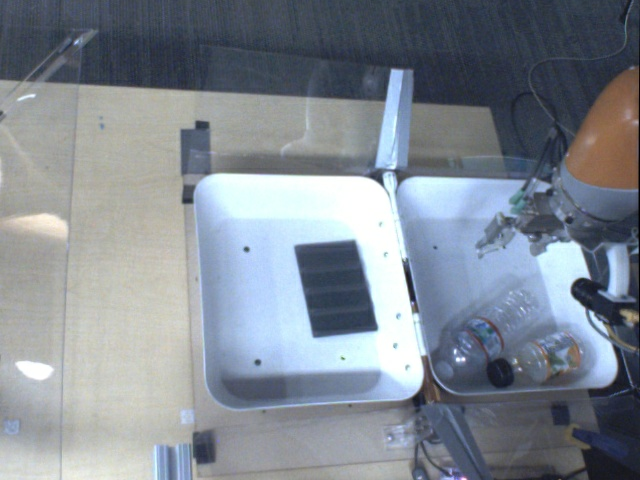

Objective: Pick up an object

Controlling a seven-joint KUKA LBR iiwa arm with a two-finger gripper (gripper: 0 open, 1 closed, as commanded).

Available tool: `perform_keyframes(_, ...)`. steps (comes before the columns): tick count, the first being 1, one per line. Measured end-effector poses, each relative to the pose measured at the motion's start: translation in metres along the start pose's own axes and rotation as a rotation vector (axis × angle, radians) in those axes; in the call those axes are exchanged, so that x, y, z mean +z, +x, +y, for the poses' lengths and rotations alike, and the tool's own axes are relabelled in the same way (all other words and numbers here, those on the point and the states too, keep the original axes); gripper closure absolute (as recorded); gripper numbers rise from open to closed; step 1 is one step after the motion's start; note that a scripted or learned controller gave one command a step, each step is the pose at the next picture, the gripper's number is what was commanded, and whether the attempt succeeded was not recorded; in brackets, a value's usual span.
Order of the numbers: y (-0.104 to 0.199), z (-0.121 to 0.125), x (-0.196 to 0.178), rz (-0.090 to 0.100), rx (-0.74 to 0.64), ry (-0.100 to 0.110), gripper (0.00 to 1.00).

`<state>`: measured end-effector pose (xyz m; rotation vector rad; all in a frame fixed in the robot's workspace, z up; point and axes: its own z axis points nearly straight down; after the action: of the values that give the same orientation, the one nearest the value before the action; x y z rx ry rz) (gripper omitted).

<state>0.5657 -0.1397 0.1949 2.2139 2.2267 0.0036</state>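
Observation:
A black ribbed rectangular pad (336, 287) lies flat in the middle of the left bin (225, 268). In the right bin (440, 218), near the front, lies a clear plastic bottle (478, 336) on its side, with a black cap (499, 372) beside it. Another small bottle with an orange label (552, 356) lies to its right. My gripper (512, 230) hangs over the back right part of the right bin, above and behind the bottles, with its fingers spread apart and nothing between them.
A clear plastic divider wall (395, 128) stands behind the bins where they meet. The wooden bench (100, 268) stretches out to the left. Cables (560, 78) trail along the right side near the arm.

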Motion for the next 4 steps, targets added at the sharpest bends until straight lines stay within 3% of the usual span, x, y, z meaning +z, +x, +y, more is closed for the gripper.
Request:
perform_keyframes(1,0.041,-0.053,0.105,-0.001,-0.084,-0.012,0.00)
perform_keyframes(2,0.071,-0.019,0.009,-0.001,-0.384,-0.005,0.00)
perform_keyframes(3,0.070,0.043,0.009,-0.001,-0.457,-0.004,0.00)
perform_keyframes(4,-0.005,0.013,0.041,-0.002,-0.443,-0.003,0.00)
